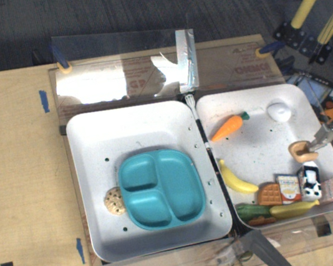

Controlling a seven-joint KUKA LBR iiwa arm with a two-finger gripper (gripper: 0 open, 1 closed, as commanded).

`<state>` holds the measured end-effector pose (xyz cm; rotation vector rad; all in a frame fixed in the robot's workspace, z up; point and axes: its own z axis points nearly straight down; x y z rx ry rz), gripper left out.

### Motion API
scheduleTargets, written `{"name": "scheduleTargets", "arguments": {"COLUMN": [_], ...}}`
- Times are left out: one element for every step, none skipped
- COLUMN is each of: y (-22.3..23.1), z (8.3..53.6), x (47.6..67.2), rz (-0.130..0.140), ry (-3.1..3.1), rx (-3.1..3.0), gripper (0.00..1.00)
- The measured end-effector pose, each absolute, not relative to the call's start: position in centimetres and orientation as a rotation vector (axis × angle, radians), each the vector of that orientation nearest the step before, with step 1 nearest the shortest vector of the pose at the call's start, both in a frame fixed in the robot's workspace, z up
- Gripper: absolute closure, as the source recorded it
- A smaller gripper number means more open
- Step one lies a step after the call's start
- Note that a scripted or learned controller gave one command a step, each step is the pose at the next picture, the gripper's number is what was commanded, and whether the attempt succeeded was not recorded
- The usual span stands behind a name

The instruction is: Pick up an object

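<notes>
The right bin (257,145) holds several small items: an orange carrot (225,127), a white round lid (280,110), a tan cup-like piece (302,150), a yellow banana (237,179), a brown waffle (268,194), a small printed box (288,186), a black-and-white toy (311,179), a pink box (332,188), a yellow pod (293,208) and a green vegetable (252,211). My gripper (324,136) reaches in over the bin's right rim, its tip right beside the tan piece. Whether it touches that piece is unclear.
The left bin (87,149) carries a teal divided plate (161,187) with a cookie (113,201) at its left side. A clear plastic sheet and cardboard (126,79) stand behind the bins. Yellow and blue stands (312,4) crowd the far right.
</notes>
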<state>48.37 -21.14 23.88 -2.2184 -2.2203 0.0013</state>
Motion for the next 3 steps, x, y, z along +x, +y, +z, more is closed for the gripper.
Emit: {"name": "scheduleTargets", "arguments": {"y": [-20.3, -20.3, -13.4], "z": [10.6, 11.7, 21.1], "x": [48.7, 48.8, 48.3], "rz": [-0.019, -0.02, -0.005], "ry": [-2.257, -2.261, -2.056], "rx": [-2.216, -2.221, -2.378], "gripper": [0.0, 1.0, 1.0]}}
